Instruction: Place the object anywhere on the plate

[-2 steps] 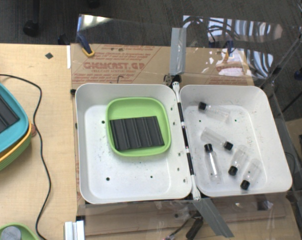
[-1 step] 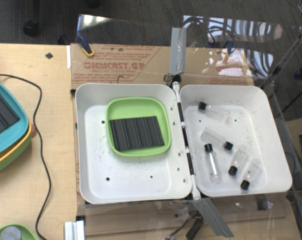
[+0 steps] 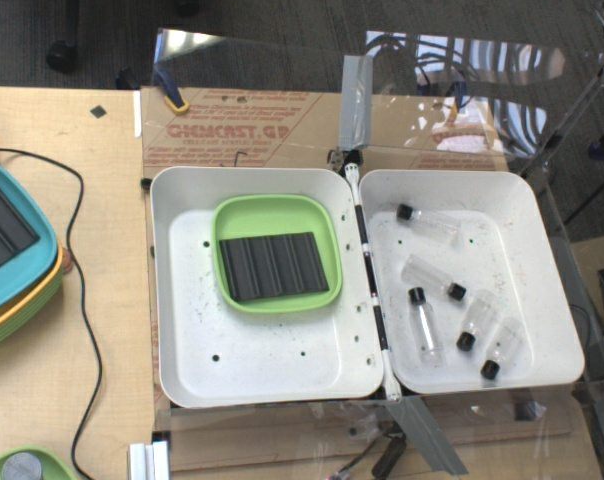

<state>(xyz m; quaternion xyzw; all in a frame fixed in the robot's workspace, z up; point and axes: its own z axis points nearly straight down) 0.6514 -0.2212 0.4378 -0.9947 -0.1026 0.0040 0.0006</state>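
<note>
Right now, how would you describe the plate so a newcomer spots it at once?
Look at the left white bin of the two side by side. The plate lies in its upper middle: a square, rounded green dish with a dark ribbed mat on it, unlike the clear vials next door.

Of the arm's body, its colours, casing, cables, screws and markings, nothing can be told from this view. What the camera takes in is the table (image 3: 62,388), the left bin (image 3: 182,308) with the green plate (image 3: 272,206), and the right bin (image 3: 554,298) with clear, black-capped vials (image 3: 422,325) scattered in it
</note>
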